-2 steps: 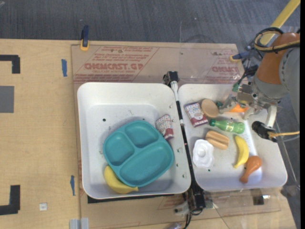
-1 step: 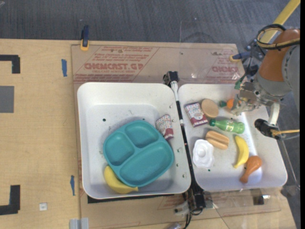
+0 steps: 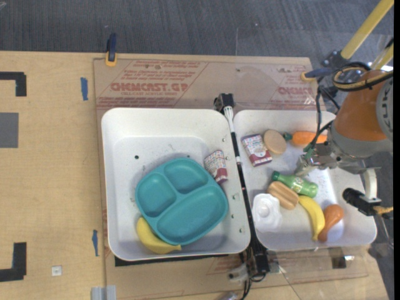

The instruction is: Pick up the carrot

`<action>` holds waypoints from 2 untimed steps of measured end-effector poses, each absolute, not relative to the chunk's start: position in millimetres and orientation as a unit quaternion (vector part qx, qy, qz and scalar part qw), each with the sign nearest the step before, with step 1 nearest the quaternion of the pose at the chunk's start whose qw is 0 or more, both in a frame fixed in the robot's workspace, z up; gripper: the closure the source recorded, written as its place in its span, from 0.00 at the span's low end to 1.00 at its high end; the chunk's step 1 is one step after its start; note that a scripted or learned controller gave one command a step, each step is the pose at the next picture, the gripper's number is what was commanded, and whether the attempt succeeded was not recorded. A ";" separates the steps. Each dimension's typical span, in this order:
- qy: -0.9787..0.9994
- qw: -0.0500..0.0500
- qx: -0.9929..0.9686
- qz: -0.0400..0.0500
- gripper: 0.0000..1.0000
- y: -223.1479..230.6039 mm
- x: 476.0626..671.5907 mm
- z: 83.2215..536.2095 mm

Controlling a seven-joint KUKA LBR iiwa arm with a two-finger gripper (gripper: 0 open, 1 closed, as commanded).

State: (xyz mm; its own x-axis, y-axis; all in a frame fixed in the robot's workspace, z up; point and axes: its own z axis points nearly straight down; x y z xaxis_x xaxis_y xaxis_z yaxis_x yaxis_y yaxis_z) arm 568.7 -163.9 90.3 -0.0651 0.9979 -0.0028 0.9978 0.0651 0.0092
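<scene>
- The carrot (image 3: 304, 138) lies in the right bin (image 3: 359, 233), near its far wall, orange with a green tip pointing left toward a round tan cookie (image 3: 274, 142).
- The gripper (image 3: 310, 162) hangs just below and slightly right of the carrot, close to it but with nothing between its parts; how it is set, spread or closed, cannot be told from this angle.
- The arm (image 3: 362, 117), grey with its orange band, comes in from the right over the right bin's far corner.
- Right bin count: one carrot, one cookie, one small red-and-white packet (image 3: 256, 149), one green bottle (image 3: 295, 183), one hot dog (image 3: 284, 195), one banana (image 3: 313, 215), one white jug-like container (image 3: 265, 209), and one more orange piece (image 3: 331, 219) touching the banana's lower end.
- The green bottle lies just under the gripper, between it and the hot dog.
- Left bin (image 3: 119, 186) count: one teal divided plate (image 3: 181, 200), one banana (image 3: 153, 238) partly tucked beneath the plate's near edge, and one small printed can (image 3: 216, 164) tilted beside the plate's far right corner.
- Two bins in all, side by side on a cardboard sheet (image 3: 156, 80).
</scene>
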 end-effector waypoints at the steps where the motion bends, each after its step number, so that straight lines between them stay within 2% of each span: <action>1: 0.740 0.006 0.673 0.002 1.00 -208.4 632.3 88.8; 2: 0.674 0.004 0.739 0.003 1.00 -157.2 623.5 89.7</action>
State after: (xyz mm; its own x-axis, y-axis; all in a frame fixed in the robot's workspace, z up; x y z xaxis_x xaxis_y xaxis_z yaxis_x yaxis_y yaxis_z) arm 623.5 -157.2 89.7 0.0915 0.9958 -0.0019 0.9958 -0.0915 0.0097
